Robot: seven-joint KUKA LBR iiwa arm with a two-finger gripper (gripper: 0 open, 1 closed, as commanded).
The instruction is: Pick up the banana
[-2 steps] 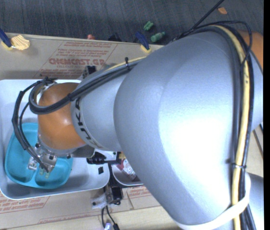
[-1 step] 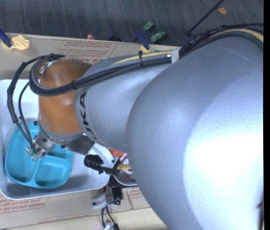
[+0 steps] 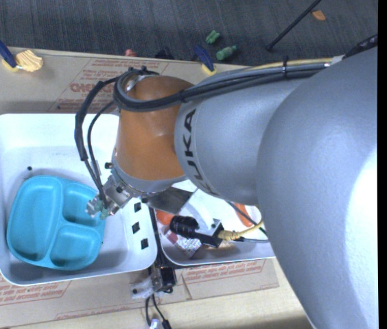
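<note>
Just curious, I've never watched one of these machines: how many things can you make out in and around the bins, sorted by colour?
Blue divided tray: 1
White bins: 2
Small green pieces on the floor: 2
Total: 5
The grey arm covers most of the right bin.

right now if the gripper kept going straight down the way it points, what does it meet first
Most likely the blue divided tray in the left bin. The gripper sits over the tray's right edge, pointing down and slightly left. Depth is hard to judge from above, so it could just miss onto the bin floor beside it.
</note>
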